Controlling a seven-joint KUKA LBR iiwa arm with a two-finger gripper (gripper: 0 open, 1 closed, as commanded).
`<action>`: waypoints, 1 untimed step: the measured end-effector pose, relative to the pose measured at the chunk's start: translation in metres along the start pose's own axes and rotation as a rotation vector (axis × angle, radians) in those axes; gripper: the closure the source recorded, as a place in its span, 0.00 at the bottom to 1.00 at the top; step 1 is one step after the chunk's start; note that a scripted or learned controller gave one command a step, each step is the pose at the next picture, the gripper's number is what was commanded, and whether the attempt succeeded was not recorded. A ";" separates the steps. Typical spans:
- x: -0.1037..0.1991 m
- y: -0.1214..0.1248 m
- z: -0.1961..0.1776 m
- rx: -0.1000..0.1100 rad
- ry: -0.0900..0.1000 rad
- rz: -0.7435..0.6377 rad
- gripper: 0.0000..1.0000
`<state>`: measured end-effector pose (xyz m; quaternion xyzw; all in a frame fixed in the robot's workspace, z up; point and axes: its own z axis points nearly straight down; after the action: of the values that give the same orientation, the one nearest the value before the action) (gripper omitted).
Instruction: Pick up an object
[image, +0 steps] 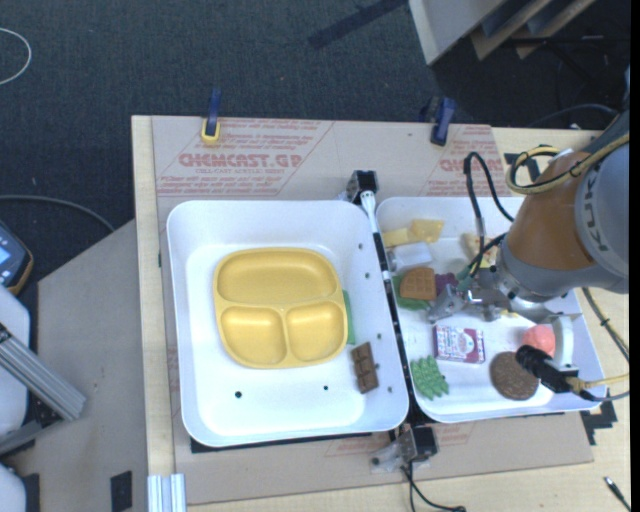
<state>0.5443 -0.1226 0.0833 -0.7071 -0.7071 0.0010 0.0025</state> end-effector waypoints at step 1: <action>0.000 0.001 -0.012 -0.004 -0.001 0.002 1.00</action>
<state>0.5451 -0.1230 0.0951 -0.7077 -0.7065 0.0000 0.0006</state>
